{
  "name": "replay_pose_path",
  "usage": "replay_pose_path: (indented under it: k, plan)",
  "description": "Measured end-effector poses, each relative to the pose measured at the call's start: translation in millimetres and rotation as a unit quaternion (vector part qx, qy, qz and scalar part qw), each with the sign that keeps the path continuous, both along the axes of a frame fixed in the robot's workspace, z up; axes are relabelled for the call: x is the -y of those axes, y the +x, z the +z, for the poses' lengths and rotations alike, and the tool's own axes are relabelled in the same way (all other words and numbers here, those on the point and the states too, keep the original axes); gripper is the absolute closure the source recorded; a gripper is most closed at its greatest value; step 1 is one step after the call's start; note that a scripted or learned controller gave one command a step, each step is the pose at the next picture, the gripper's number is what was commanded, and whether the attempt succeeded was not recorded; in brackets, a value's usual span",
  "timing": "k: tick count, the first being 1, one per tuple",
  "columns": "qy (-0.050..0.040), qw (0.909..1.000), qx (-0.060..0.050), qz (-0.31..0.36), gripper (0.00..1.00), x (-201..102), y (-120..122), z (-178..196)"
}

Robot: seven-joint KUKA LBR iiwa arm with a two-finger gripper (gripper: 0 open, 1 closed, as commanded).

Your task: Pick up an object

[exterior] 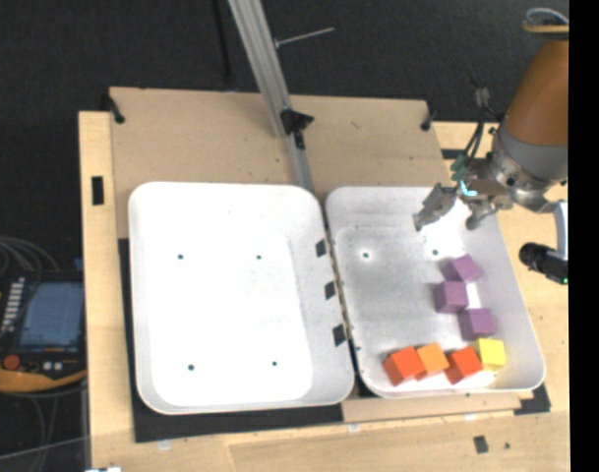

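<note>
Far left, off the bench: a blue-screened pendant (48, 320) with an orange-yellow casing sat on the dark floor, grey cables (9, 254) looping above it.

Bench (97, 264) was plain wood, with a brown board lying across the back. Left bin (230, 293) was white and shallow, with a few small dark dots on its floor.

A grey metal rail (265, 67) ran at a slant from the top of the view down to the seam between the bins, with a black clamp partway along it. Three small black clips sat along that seam.

Right bin (378, 293) held all the blocks, clustered in its right and near part. Three purple blocks (461, 293) made a loose column: top one near the right wall, middle one just below it, third lower and slightly right. Along the near wall was a row: red-orange block (405, 364), orange block (434, 358) touching it, red block (464, 364), then yellow block (491, 351) at the right end, just below the lowest purple one.

My gripper (449, 212) hung over the far right part of the right bin, above the top purple block and apart from it. Fingers were spread with nothing between them. My grey arm with its orange band (540, 87) came in from the right.
</note>
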State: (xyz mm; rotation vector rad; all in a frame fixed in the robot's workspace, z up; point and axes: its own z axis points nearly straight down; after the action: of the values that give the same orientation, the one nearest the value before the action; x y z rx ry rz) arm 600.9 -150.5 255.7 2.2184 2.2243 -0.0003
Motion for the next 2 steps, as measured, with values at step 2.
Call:
replay_pose_path:
  k: [2]
  plan:
    - [-0.0004, 1.0, -0.002, -0.002, 0.0, 2, 8, -59]
